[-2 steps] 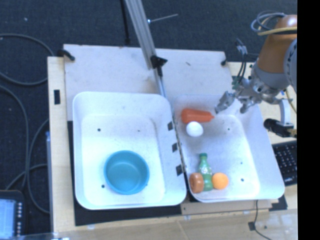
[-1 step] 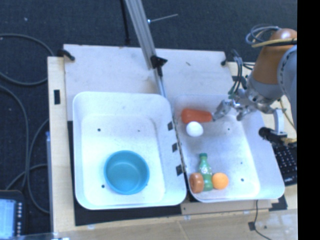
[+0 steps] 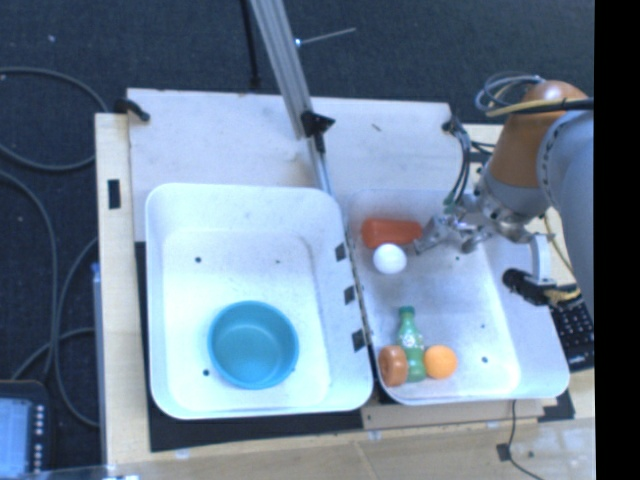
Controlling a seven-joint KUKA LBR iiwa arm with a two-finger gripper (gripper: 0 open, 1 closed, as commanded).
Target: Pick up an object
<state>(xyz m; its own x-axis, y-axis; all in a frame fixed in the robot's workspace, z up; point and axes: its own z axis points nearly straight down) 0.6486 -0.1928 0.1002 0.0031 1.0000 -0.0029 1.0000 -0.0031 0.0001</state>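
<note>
In the right bin (image 3: 500, 298), a white ball (image 3: 389, 259) lies near the far left corner, just in front of an orange-red block (image 3: 390, 232) that sits against the far wall. By the near edge, a green bottle (image 3: 408, 330) lies with its base toward a cluster of two round things: a brownish-red fruit (image 3: 393, 365) touching the bottle's left side and an orange (image 3: 440, 362) just to its right. The gripper (image 3: 437, 234) hangs over the bin's far part, just right of the block and near the ball; how far its fingers are parted cannot be told, and nothing can be seen between them. The middle and right of this bin's floor are bare, leaving open room between the ball and the near cluster. The left bin (image 3: 180, 218) holds a blue bowl (image 3: 253, 343) upright near its near edge, a little left of centre, with the rest of its floor bare. The two bins touch along their shared edge, where small dark clips sit. Both rest on a pale bench (image 3: 220, 133). A metal rail (image 3: 283, 53) slants down from the far edge to the bins' junction. Dark carpet (image 3: 50, 28) with cables surrounds the bench.
</note>
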